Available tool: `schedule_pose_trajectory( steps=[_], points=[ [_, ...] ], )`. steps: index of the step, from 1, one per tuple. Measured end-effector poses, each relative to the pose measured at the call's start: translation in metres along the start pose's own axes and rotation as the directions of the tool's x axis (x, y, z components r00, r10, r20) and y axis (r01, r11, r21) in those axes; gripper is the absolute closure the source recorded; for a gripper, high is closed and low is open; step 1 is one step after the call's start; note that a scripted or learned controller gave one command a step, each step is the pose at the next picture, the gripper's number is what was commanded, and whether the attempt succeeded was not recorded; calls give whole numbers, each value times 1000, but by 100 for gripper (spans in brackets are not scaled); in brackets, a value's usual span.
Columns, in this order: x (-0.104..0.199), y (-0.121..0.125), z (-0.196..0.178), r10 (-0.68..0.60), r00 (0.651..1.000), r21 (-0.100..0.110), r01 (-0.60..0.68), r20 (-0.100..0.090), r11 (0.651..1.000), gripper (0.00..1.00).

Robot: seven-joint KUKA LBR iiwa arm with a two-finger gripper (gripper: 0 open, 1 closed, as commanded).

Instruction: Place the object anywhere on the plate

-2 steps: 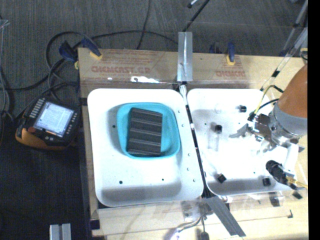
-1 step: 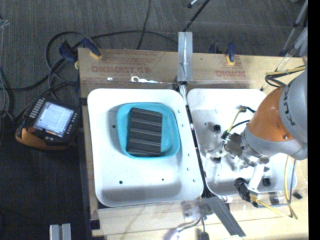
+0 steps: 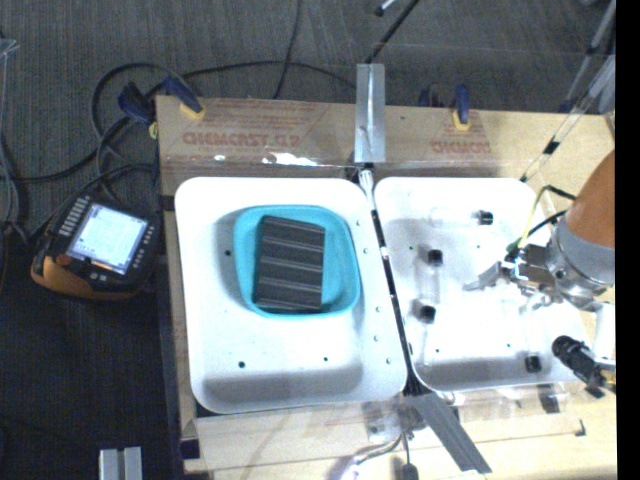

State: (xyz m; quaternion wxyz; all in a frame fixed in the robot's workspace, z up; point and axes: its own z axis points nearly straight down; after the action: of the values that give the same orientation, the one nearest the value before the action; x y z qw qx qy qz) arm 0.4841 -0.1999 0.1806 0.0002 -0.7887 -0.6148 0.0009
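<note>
A dark grey ribbed block [image 3: 290, 261] lies flat on the light blue plate [image 3: 344, 271], which sits in the left white bin [image 3: 200, 298]. The block covers most of the plate's middle. My gripper [image 3: 497, 275] hangs over the right side of the right white bin [image 3: 460, 353], well apart from the block and the plate. Nothing shows in the gripper. The arm's orange band [image 3: 606, 203] is at the frame's right edge.
Small black pegs [image 3: 434, 258] stand on the right bin's floor, one more [image 3: 484, 218] near its back. A metal post [image 3: 370, 118] rises behind the seam between the bins. A handheld pendant [image 3: 100, 243] with cables lies on the floor at left.
</note>
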Motion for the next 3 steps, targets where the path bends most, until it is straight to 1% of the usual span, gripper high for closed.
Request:
schedule_pose_trajectory(
  steps=[1,2,3],
  points=[
    [79,-21,44,34,999,2,-34,-1,999,0],
    [63,-16,-54,-134,991,-1,134,1,991,0],
    [-4,4,-59,-272,962,-1,272,2,962,0]
  ],
)
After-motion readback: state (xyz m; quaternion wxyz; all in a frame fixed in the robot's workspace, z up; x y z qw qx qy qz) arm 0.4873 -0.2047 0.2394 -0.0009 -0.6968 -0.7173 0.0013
